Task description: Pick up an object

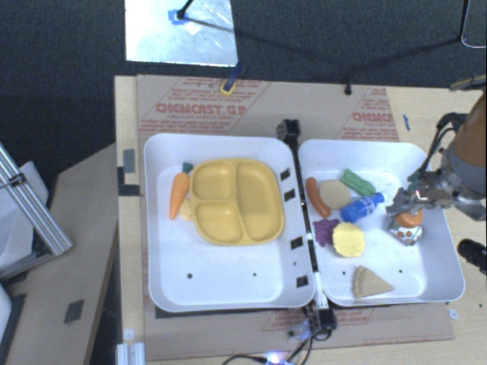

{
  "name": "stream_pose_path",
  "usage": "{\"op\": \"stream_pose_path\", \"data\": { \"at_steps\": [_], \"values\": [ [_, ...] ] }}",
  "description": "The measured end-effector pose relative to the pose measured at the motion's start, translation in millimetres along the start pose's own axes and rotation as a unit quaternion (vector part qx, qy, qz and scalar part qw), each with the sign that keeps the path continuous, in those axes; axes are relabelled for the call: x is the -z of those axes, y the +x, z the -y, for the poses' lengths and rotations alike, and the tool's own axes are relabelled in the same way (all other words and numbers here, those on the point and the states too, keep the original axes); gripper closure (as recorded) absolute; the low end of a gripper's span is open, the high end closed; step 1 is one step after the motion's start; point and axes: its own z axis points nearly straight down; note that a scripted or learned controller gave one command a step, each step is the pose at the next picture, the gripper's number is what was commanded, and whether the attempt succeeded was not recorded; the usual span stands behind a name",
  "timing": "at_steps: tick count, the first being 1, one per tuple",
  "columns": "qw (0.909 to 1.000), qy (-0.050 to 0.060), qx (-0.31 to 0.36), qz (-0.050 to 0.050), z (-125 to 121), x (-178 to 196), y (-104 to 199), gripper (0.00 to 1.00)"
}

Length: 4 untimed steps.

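I saw the gripper (409,204) low over the right bin (440,280), at its right side. A small orange-topped object (409,229) lay directly beneath, just nearer me. Could not tell its grip state. The blue bottle (361,207) lay left.

A single fixed camera sits above the bench (251,97) and looks down at a slant toward twelve o'clock. It stands far enough back to take in the left bin (163,280), the right bin (437,276), and dark floor (61,59) beyond.
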Motion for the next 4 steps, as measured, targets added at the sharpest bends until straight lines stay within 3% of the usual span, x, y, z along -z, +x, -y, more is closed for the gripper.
{"op": "stream_pose_path", "data": {
  "at_steps": [2, 4],
  "values": [
    [1.0, 0.001, 0.003, -0.001, -28, 15, 109, 1.0],
    [1.0, 0.001, 0.003, -0.002, -51, -8, 218, 1.0]
  ]
}}
